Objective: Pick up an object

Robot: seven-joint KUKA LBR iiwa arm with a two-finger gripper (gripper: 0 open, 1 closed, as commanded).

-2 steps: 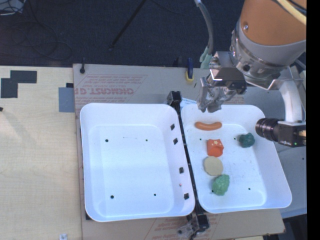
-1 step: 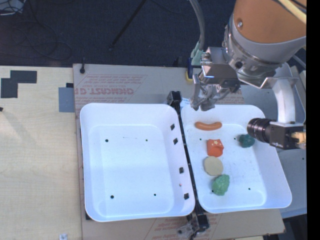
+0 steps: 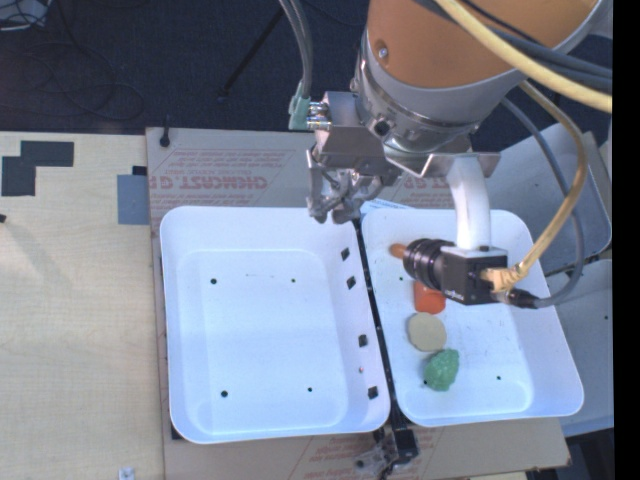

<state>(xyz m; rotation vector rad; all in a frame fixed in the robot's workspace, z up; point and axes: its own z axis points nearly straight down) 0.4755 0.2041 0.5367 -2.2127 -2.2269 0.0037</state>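
Note:
My gripper [image 3: 336, 208] hangs high over the back rim where the two bins meet, apart from every object. In the right bin [image 3: 520, 388] lie three small things in a line: a red-orange piece [image 3: 428, 299], a beige round disc [image 3: 427, 333] and a crumpled green item [image 3: 440, 369]. A small orange tip [image 3: 398, 251] pokes out from behind a black cylindrical unit [image 3: 445, 266] mounted on the arm. That unit hides part of the red-orange piece.
The left bin [image 3: 260, 338] sits beside the right one, with a black-clipped divider rim [image 3: 362, 318] between them. Cardboard [image 3: 220, 173] lies under the bins. Yellow and grey cables [image 3: 560, 218] loop over the right bin's far side.

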